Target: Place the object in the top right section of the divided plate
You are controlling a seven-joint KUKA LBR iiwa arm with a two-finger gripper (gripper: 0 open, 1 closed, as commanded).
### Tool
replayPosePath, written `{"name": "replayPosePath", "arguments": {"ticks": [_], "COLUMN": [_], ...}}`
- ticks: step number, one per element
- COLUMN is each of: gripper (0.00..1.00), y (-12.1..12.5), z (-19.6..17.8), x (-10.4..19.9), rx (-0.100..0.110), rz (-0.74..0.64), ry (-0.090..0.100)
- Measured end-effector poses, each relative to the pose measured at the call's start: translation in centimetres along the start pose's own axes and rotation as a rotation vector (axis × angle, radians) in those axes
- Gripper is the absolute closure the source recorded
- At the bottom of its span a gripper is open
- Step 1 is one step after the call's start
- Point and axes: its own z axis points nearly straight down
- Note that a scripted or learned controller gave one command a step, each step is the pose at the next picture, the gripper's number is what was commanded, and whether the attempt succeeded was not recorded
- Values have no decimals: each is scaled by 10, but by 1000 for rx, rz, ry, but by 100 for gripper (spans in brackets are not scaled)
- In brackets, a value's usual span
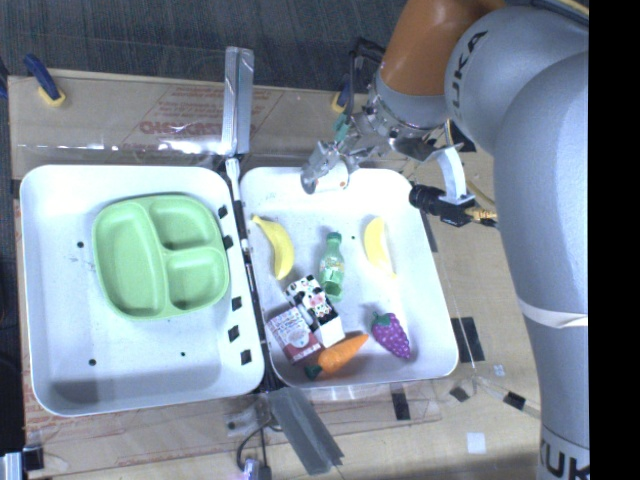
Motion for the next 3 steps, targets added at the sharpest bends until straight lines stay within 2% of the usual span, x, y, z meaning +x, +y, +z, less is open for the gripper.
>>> {"name": "replayPosePath", "arguments": {"ticks": [1,2,3], "gripper": [100,100,100], "y": [-24,-66,-50], "z": [4,45,45], "x": [100,180,150], "rx": [2,4,1], "rz": [-116,-275,-2], "ry": [1,2,-1]}}
